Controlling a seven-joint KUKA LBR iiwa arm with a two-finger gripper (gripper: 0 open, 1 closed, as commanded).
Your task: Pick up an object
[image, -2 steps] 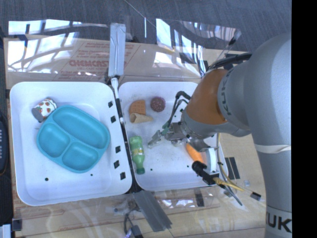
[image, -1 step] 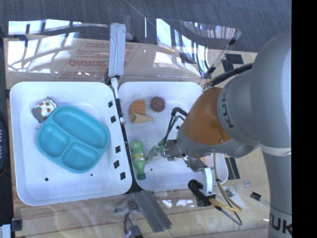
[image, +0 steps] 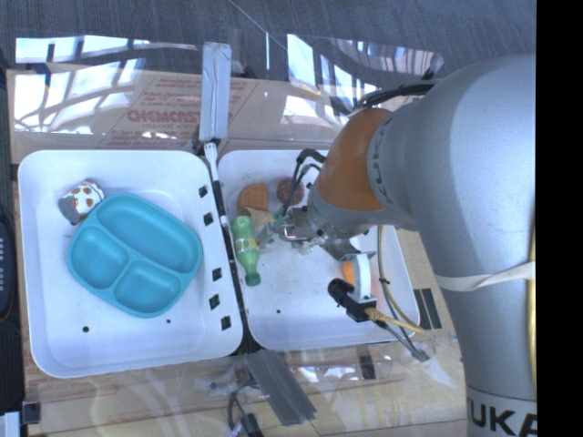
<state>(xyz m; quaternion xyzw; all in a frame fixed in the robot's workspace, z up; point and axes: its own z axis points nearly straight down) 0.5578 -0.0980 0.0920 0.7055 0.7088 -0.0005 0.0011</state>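
- The arm (image: 455,189) reaches down into the right bin (image: 301,321).
- The gripper (image: 290,230) is low at the bin floor, near a green bottle (image: 245,248); if it is spread or pressed together, I cannot tell.
- A brown round thing (image: 254,196) lies just above the bottle.
- The left bin (image: 46,317) holds a blue plate (image: 135,253) and a small toy (image: 81,200) at its corner.
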